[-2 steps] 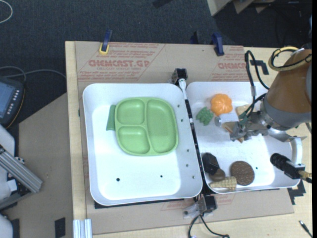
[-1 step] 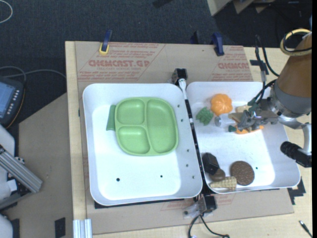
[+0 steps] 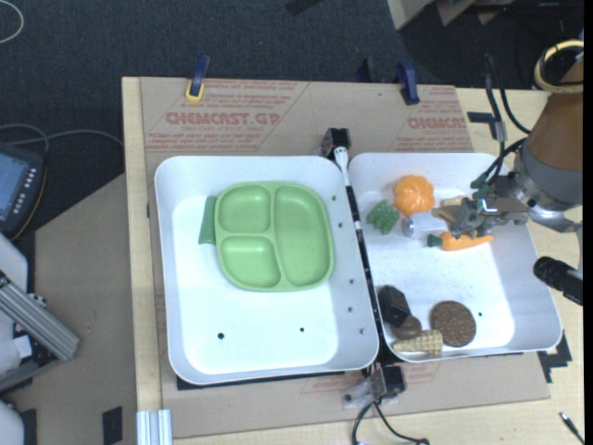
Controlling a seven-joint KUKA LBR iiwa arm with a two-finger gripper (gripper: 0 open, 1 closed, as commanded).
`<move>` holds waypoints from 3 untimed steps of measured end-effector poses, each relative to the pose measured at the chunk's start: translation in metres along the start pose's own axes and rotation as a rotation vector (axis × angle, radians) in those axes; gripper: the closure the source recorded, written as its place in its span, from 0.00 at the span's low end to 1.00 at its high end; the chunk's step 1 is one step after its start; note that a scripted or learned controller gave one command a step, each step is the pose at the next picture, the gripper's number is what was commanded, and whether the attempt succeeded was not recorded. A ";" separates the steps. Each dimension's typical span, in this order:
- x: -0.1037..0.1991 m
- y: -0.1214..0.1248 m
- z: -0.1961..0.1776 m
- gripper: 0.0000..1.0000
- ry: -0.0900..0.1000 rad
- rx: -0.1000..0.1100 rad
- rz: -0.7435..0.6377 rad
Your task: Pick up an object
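The pincer (image 3: 473,213) hung low in the right bin (image 3: 519,290), just above a carrot (image 3: 463,241); whether it was spread or pressed together I could not tell. An orange (image 3: 413,194) and broccoli (image 3: 383,217) lay to its left. A cookie (image 3: 453,322), a dark lump (image 3: 394,304) and a corn cob (image 3: 419,344) sat near the front. The left bin (image 3: 185,323) held a green plate (image 3: 274,235) with 3 compartments.

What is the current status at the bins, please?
Tool low in right bin, grip unclear. Carrot just beneath it, orange alongside. Green tray in left bin.
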State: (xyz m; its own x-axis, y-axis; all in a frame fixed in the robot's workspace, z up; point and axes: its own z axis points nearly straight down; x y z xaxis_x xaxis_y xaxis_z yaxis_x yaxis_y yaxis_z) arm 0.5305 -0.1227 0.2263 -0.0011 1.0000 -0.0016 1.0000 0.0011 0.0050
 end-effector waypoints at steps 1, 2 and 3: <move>0.039 0.031 -0.003 1.00 0.001 0.001 -0.004; 0.066 0.041 -0.006 1.00 0.001 0.002 -0.003; 0.068 0.044 -0.006 1.00 0.001 0.002 0.000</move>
State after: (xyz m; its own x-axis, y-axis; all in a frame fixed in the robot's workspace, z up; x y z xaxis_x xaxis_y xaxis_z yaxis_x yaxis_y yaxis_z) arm 0.5745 -0.0546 0.2326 -0.0009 1.0000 -0.0007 1.0000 0.0009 0.0026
